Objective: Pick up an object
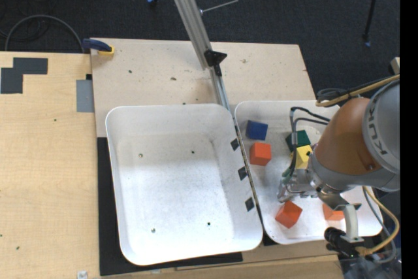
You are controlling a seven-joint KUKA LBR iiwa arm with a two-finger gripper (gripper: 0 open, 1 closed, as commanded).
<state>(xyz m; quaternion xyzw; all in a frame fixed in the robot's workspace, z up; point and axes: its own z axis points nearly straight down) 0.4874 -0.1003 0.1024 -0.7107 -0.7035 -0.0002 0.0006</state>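
Looking down from the camera view, the arm [356,140] is reaching into the right bin [274,113] and its gripper [295,191] is hanging low over the blocks, so I'm calling this the approach part of the pick, nothing more. No block is sitting between the claw's tips, so nothing is being held as far as I can see. As for whether that claw is spread or pinched, I honestly can't tell; the wrist is blocking the angle.

Using the orange cube [288,213] at the near edge of that bin as my landmark:

- the gripper is hovering just above and slightly right of it, very close, maybe touching, but I can't say for sure
- another orange block [260,153] is lying well up and to the left of it
- a blue cube [257,130] is sitting further up again, beyond that second orange one
- a yellow block [303,155] and a green block [300,139] are tucked up and to the right, right against the arm's orange band
- one more orange piece [332,213] is peeking out to the right, half under the wrist
- the left bin [117,140] is lying well off to the left

So my guess is the landmark cube is the one being targeted. Progress-wise: reach is basically done, but the grab and the lift are both still waiting to happen. All the blocks are resting on the bin floor.
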